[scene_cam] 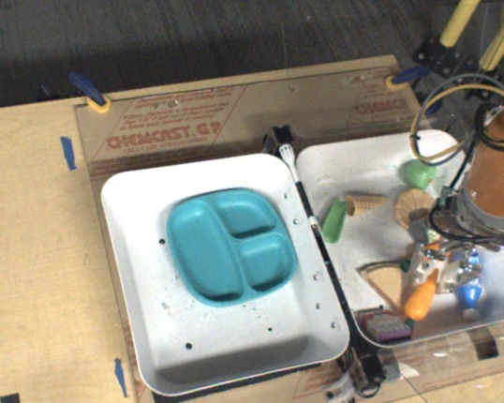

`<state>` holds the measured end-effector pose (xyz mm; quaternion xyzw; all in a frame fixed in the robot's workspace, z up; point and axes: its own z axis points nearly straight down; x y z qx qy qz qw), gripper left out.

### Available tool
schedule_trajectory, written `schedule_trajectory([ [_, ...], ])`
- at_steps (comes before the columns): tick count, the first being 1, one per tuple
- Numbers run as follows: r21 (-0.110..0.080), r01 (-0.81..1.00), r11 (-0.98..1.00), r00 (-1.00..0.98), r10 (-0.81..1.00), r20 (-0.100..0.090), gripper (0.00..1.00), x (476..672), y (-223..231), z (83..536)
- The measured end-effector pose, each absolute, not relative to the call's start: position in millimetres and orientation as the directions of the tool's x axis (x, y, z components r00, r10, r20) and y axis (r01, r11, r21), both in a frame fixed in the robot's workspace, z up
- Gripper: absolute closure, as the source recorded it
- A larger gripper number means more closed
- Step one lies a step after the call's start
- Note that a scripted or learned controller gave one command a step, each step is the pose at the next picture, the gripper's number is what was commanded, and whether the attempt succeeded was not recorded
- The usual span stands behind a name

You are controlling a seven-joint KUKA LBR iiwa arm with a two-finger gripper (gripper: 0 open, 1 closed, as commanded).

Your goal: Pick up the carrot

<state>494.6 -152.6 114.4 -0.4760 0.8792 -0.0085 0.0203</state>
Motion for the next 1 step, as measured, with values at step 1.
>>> schedule_trajectory([
  [1, -0.033, -0.837, 0.547, -0.546, -0.837, -0.027, 0.0, 494.4, -152.6, 114.1],
])
